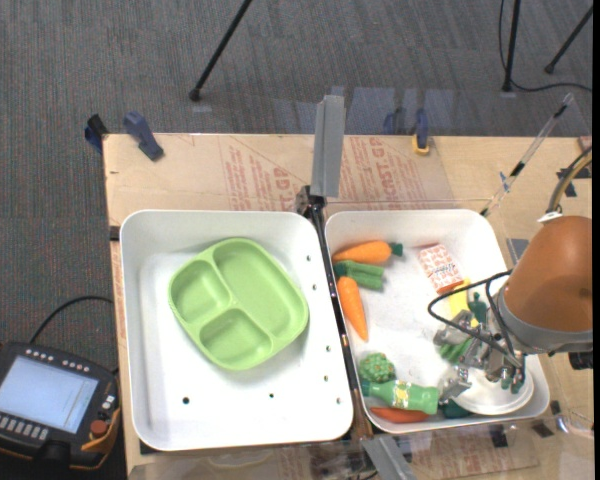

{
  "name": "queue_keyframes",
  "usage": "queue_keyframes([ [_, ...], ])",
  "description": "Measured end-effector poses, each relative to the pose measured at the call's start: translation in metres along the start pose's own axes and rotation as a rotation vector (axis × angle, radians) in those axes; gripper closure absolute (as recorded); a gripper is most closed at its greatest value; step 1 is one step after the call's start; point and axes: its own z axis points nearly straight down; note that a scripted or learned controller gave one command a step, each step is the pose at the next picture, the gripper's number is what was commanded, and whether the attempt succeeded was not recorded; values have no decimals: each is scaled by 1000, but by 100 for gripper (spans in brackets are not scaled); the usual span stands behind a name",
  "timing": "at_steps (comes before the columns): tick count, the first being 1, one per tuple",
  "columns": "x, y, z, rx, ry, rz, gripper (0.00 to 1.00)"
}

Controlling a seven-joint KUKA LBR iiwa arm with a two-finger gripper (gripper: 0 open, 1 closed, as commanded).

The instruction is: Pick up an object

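Observation:
The right bin holds several toy foods. Two orange carrots lie at its left side, one near the back and one along the left wall. A small red and white box rests near the back right. A green broccoli piece and a green bottle sit at the front. My gripper is low in the bin's front right corner, over a yellow item and cluttered small pieces. The arm's orange band covers that corner.
The left bin carries a light green divided plate with three compartments. A metal post stands at the back between the bins. A teach pendant lies on the floor at the left. Tripod legs stand behind the bench.

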Motion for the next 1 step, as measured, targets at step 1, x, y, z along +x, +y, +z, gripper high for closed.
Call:
queue_keyframes([
  [1,0,1,-8,-1,4,-3,100],
])
